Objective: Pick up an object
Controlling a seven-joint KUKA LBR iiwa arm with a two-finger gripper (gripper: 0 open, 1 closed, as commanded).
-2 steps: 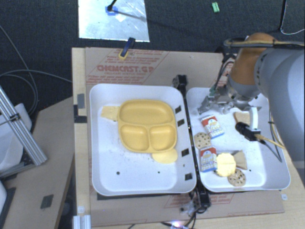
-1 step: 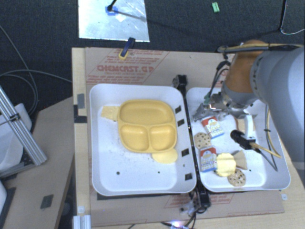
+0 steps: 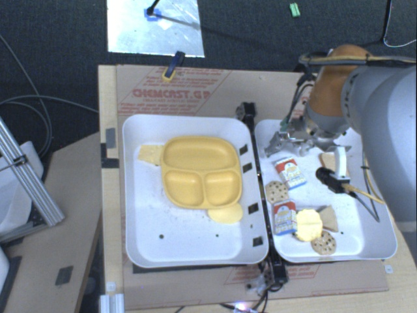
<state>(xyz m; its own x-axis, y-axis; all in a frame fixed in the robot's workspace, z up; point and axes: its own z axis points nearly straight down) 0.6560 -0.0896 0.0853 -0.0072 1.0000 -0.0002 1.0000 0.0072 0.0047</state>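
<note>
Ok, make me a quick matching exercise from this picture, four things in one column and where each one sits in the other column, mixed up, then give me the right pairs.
Things:
1. yellow divided tray
2. hand
3. round cookie
4. blue and yellow clamp

Places:
A. front of the right bin, next to a yellow round piece
B. on the cardboard behind the left bin
C. middle of the left bin
D. over the back of the right bin, just above a small red and white packet

Pairs: 1-C, 2-D, 3-A, 4-B
</note>
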